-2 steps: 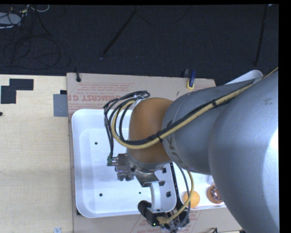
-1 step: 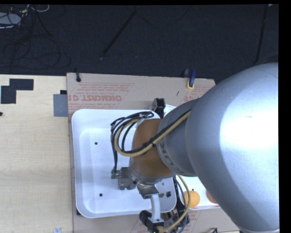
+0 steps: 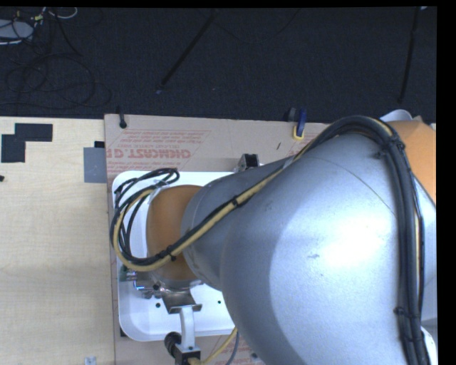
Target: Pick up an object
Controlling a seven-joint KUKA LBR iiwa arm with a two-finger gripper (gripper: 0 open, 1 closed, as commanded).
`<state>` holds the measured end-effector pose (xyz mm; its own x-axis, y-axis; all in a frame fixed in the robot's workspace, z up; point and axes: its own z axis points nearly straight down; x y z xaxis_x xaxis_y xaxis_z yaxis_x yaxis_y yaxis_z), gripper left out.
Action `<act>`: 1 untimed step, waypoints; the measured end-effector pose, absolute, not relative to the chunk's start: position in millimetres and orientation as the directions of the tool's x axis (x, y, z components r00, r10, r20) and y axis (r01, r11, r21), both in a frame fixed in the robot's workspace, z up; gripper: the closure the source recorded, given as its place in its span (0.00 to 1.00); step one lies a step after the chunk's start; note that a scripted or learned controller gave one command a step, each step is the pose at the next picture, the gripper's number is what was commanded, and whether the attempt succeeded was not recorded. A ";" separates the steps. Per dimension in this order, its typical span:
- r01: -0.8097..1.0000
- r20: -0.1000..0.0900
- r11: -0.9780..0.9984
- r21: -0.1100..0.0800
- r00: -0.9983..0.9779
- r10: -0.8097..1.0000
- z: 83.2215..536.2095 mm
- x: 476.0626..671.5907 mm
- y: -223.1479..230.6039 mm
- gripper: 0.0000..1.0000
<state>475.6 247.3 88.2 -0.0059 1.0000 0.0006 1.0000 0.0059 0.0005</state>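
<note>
Basically arm [image 3: 313, 242] covers white bin [image 3: 135, 324]; pincer state can't tell, obj-to-pincer relation can't tell either.

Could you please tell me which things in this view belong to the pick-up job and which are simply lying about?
Part of the job:
- the arm, reaching over the bench from the right
- the white bin under its wrist; any contents are hidden by the arm

Just lying about:
- the printed cardboard sheet under the bin
- the blue-and-yellow clamp at its far edge
- loose cables on the dark floor
</note>
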 end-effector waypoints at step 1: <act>1.000 0.005 0.000 0.014 -0.001 1.000 250.0 525.3 243.0 1.00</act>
